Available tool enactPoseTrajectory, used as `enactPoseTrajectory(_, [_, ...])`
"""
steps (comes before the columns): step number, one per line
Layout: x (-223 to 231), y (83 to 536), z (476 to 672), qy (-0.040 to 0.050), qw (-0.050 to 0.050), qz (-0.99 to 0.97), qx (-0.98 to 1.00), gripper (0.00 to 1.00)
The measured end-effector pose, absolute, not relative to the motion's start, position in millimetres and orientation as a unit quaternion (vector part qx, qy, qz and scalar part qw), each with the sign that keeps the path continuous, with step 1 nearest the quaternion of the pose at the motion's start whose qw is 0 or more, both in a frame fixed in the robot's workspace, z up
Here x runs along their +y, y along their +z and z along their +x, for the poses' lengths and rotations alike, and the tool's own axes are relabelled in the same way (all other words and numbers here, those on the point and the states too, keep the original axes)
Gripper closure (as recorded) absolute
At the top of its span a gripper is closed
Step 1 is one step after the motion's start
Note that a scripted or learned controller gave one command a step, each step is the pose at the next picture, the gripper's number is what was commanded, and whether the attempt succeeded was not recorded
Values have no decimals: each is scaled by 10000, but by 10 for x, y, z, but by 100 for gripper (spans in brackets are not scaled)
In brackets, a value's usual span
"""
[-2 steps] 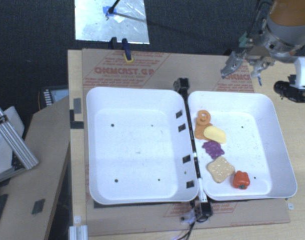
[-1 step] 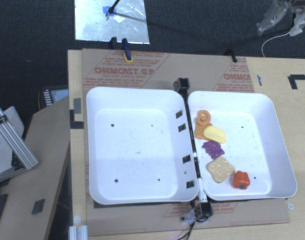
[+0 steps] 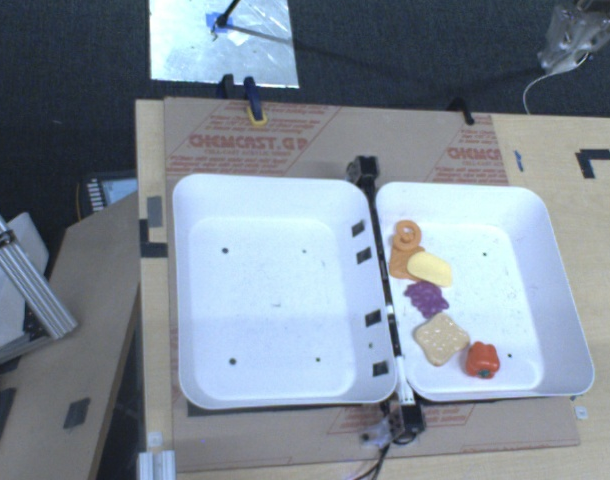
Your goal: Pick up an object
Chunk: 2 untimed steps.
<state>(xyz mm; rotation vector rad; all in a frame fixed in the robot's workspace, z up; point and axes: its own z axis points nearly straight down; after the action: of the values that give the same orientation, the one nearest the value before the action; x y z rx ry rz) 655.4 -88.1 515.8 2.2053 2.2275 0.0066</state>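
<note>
Your candidates for picking all lie in the right bin (image 3: 545, 218), bunched along its left side, just beside the divider between the two bins. You can count five pieces there. Farthest is an orange ring (image 3: 408, 235) (a pretzel or doughnut shape, hard to tell) resting on an orange slab beneath it. Touching that on the near side is a yellow piece (image 3: 430, 268), oblong, its long axis running left to right and tilted slightly toward the near right. Next comes one purple cluster (image 3: 425, 296), like grapes, then one tan cracker (image 3: 441, 339), squarish and turned at an angle. Nearest, just right of the cracker, sits one red pepper (image 3: 482, 360).

The left bin (image 3: 185, 268) lies alongside, touching the right one at the divider.

The gripper (image 3: 581, 28) sits at the far right corner, well apart from both bins; whether its claw is clenched or released you cannot tell here.
</note>
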Motion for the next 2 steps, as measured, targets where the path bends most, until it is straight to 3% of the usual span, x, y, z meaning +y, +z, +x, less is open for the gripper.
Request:
enactPoseTrajectory(1, [-69, 4407, 6689, -1, -10, 7039, 7103, 100])
enactPoseTrajectory(2, [-857, 5412, 6467, 29, 51, 7082, 7059, 100])
